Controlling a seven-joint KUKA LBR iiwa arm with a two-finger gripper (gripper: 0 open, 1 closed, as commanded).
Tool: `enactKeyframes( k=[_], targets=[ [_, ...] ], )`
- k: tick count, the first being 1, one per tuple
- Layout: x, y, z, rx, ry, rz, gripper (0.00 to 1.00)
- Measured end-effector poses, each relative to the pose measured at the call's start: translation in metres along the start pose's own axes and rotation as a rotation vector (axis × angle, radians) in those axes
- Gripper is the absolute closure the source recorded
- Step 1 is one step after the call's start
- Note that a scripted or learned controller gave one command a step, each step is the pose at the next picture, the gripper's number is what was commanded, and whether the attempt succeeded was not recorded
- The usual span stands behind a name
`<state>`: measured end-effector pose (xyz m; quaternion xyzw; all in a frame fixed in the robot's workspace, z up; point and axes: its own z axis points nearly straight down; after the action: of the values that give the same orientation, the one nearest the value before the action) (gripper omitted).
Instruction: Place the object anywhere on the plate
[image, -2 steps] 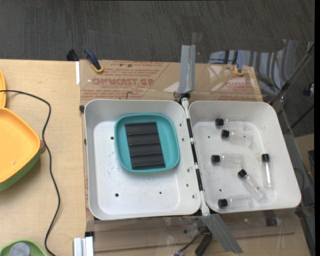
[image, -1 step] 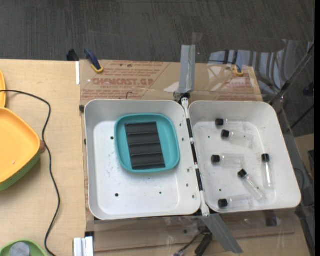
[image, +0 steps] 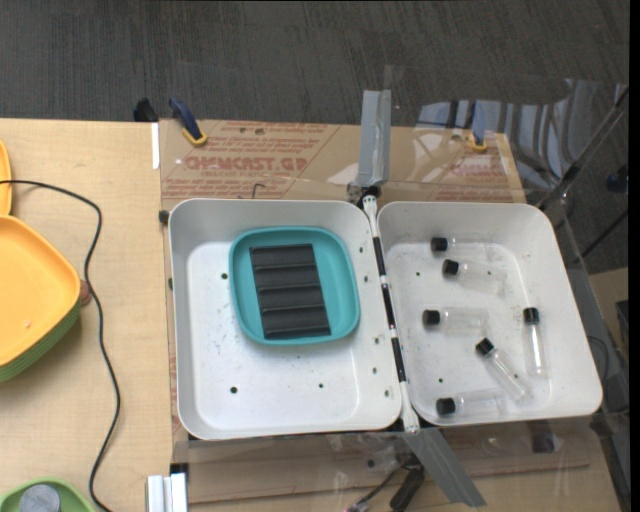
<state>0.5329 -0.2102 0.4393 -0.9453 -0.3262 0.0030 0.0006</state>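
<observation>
Nearest the camera, at the bottom edge of the camera view, a dark tool-like shape (image: 405, 490) lies under the bench front, too blurred to name. Above it sit the two white bins. Within the left bin (image: 200, 400) rests a teal plate (image: 345, 290), squarish with rounded corners, its middle covered by a dark ribbed insert (image: 289, 291). Nothing else lies on that plate. Across the right bin (image: 565, 400) are scattered several clear vials with black caps (I count about six caps, though the clear bodies are hard to make out against the white): one (image: 502, 368) near the front right, another (image: 535, 340) just beside it, others toward the back and the front left.

As I judge it, the task has not started: every vial is in the right bin, well apart from the plate, so picking and placing both remain. With no gripper to go by, its state and its relation to the vials cannot be told.
</observation>
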Motion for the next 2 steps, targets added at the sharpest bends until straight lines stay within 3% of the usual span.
enactKeyframes(
  k=[1, 2],
  targets=[
    [-0.024, -0.004, 0.001, 0.001, 0.000, 0.172, 0.00],
    [-0.050, -0.024, -0.001, 0.001, 0.001, 0.322, 0.00]
  ],
)
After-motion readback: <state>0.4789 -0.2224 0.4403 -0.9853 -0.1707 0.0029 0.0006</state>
